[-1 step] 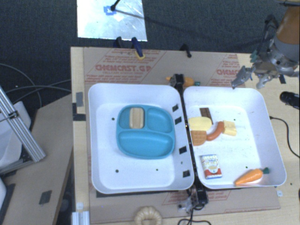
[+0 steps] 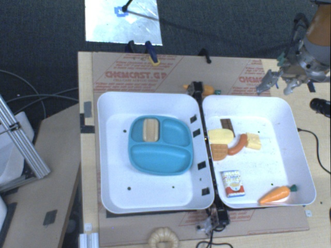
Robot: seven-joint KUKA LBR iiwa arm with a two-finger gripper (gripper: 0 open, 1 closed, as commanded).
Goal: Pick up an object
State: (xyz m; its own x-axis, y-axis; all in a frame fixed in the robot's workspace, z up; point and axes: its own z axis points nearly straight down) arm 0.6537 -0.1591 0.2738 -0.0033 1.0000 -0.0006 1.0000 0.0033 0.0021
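Note:
My gripper (image 2: 279, 82) hangs at the upper right, over the cardboard just beyond the far rim of the right bin (image 2: 289, 112). Its fingers are spread open with nothing between them. Below it in that bin lie a brown bar (image 2: 226, 124), a yellow cheese piece (image 2: 220, 136), a waffle (image 2: 219, 152), a red sausage (image 2: 238, 145), a pale yellow block (image 2: 253, 141), a small carton (image 2: 233, 183) and a carrot (image 2: 275, 194). The left bin (image 2: 111, 138) holds a blue divided plate (image 2: 165, 154) with a tan bread piece (image 2: 150, 129) in one compartment.
A central divider with black clips (image 2: 203, 138) separates the bins. A shiny foil sheet (image 2: 123, 14) lies on the floor behind the bench. A metal frame (image 2: 18, 143) stands at the left, and a beige ring (image 2: 163, 237) sits at the front edge.

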